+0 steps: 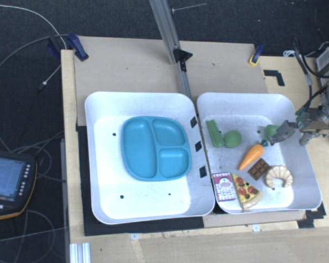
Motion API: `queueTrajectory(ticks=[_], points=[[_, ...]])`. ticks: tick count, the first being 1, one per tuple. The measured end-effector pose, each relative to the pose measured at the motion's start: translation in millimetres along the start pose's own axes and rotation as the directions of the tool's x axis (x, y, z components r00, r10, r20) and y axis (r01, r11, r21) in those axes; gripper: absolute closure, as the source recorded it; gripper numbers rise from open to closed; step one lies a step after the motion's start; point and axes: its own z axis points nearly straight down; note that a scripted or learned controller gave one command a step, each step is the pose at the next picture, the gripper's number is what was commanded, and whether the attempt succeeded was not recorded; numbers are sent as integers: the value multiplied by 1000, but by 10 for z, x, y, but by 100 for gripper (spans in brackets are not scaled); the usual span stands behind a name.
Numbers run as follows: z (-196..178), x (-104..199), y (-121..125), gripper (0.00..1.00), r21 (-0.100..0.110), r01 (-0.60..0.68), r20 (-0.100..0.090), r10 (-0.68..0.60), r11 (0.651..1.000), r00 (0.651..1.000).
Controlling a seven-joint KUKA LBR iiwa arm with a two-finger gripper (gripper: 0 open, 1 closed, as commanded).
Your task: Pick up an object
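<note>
The right bin (296, 199) holds several toy foods. A green stick (214, 133) and a green ball (232, 139) lie at its left. An orange carrot (251, 156) sits in the middle, with a brown chocolate piece (258, 169) and a croissant (278, 176) below it. A pizza slice (247, 190) and a pink box (223, 186) lie at the front. My gripper (294, 130) hangs low over the bin's right side, right beside a small green object (270, 130). Nothing is visibly held.
The left bin (107, 201) carries a blue divided plate (155, 148). A metal pole (167, 23) slants down from the top to the gap between the bins. Cables and a pendant (8, 182) lie on the floor at the left.
</note>
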Motion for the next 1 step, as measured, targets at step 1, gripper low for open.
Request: queueTrajectory(ticks=[1], points=[[-1,-1,3,0,-1,0,0,0,1000,1000]])
